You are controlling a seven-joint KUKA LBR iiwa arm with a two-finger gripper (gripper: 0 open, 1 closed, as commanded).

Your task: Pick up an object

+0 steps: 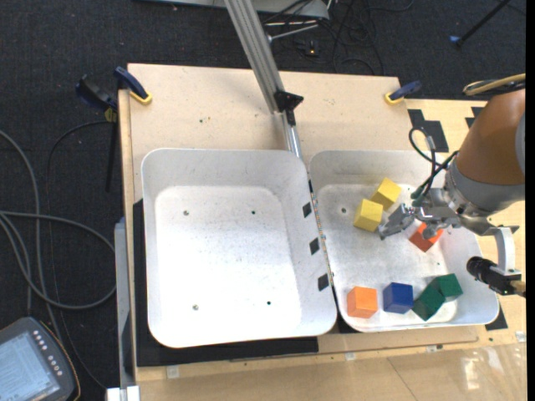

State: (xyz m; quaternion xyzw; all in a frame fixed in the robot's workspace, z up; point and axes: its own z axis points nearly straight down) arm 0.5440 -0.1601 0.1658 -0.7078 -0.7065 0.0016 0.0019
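My gripper (pixel 394 223) hangs low over the right bin (pixel 334 199), reaching in from the right. Its tip is just right of a yellow block (pixel 368 215), close to it, and I cannot tell whether they touch. A second yellow block (pixel 387 193) lies just behind. A red block (pixel 425 238) sits under the gripper's body, partly hidden by it. Along the bin's front lie an orange block (pixel 362 302), a blue block (pixel 399 297) and two green blocks (pixel 437 295) pressed together.
The left bin (pixel 167 174) lies beside the right one, sharing a raised middle rim. A metal pole (pixel 255 44) slants in from the top to the bins' junction. Clamps (pixel 134 86) hold the board's back corners.
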